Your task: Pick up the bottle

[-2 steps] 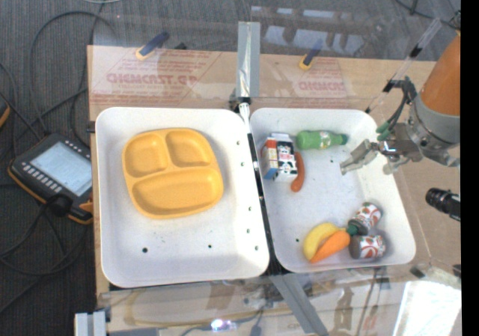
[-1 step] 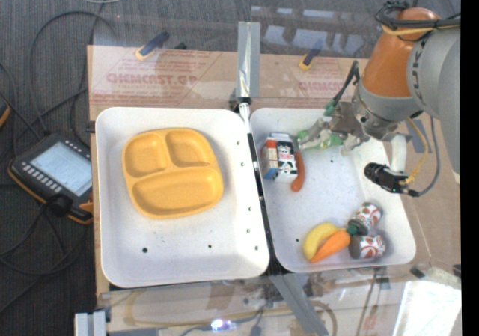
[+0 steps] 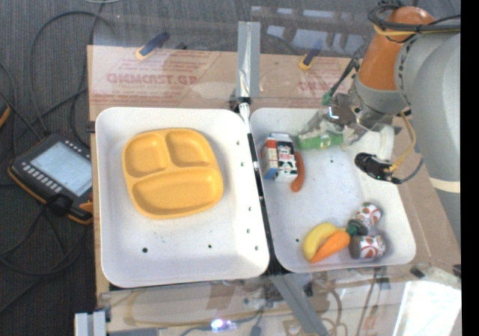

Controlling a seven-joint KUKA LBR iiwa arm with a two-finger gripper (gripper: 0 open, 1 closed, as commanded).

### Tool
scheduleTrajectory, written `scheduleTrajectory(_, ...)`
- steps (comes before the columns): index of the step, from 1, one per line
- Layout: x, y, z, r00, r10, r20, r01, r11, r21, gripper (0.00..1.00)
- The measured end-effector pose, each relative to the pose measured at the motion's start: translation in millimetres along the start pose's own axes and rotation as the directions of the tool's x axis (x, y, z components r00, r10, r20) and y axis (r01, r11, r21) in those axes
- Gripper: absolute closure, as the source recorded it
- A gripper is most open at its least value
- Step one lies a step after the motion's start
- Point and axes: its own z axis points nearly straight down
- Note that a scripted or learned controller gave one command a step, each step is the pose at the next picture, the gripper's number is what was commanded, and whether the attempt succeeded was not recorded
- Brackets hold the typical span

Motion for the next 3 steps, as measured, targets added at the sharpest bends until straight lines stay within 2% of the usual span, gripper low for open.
scheduleTrajectory(1, -7.9, 20.9, 43.2, 0.998, -0.055, 0.002, 0.055, 0.998, -0.003, 0.00)
scheduleTrajectory(2, -7.1, 20.3, 34.1, 0.998, -0.057, 0.005, 0.057, 0.998, 0.001, 1.00)
scheduleTrajectory(3, -30.3, 25.3, 38.3, 0.999, -0.042, -0.012, 0.042, 0.999, 0.024, 1.00)
